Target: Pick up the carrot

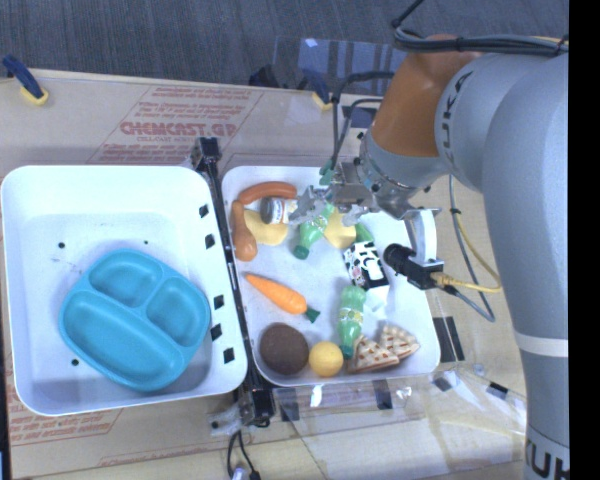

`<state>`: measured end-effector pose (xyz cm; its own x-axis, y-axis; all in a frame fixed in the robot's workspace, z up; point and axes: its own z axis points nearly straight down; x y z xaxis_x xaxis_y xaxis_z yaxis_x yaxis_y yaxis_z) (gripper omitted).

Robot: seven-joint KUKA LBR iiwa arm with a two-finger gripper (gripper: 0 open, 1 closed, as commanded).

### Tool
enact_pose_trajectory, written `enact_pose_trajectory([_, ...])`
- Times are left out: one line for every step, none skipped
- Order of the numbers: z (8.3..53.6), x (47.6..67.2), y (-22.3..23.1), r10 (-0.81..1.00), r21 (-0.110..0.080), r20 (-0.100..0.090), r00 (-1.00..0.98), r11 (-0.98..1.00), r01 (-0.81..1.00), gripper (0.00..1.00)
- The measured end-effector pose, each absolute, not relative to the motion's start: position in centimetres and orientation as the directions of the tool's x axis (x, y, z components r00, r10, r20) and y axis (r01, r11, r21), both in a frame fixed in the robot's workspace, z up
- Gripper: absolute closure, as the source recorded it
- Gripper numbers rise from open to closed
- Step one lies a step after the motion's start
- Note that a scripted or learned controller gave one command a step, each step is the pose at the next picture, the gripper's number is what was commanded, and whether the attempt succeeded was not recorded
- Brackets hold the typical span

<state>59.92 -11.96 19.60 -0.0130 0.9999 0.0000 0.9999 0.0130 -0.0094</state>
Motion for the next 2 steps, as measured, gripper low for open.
enact_pose_trajectory([9.2, 52.4, -11.1, 0.993, -0.02, 0.005, -0.121, 0.121, 0.992, 0.0])
enact_pose_trajectory([10.4, 52.7, -11.2, 0.991, -0.018, 0.001, -0.131, 0.131, 0.991, 1.0])
